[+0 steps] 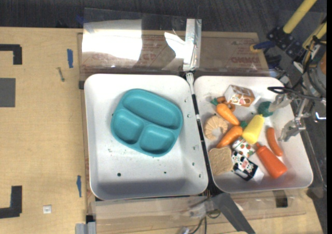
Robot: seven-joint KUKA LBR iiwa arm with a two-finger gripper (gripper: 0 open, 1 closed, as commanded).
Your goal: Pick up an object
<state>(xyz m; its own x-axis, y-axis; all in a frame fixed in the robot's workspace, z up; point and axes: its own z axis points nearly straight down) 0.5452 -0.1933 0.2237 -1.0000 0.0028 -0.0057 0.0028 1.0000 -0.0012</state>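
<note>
The right bin [303, 173] holds a huddle of toy food. A small carton [239, 95] printed in white and orange-brown lies near the bin's far edge. Just in front of it is a short carrot [226, 113], and a second carrot [231, 135] lies slanted toward the middle, touching a yellow corn cob [253, 128]. A round ridged biscuit [213, 127] sits by the bin's left wall, and a slice of brown bread [220, 160] lies near the front left corner. Beside the bread is a small box [243, 160] patterned in black, white and red. An orange-red bottle [270, 161] lies toward the front edge, and a slim orange sausage [274, 141] lies just behind it, toward the right wall. A small teal piece [265, 107] shows past the corn.

The arm comes in over the bin's right edge, its metal parts and cables crowding the far right corner. The gripper [288, 132] hangs low beside the sausage, near the right wall; it looks bare of any toy, though whether its tips are spread or closed is too unclear to call.

The left bin [98, 165] carries a teal divided plate [147, 121] at its middle. Both bins rest on a light wooden bench [39, 124], with clear plastic sheet [135, 41] behind them and dark floor beyond. A yellow pole [306, 2] slants across the far right corner.
</note>
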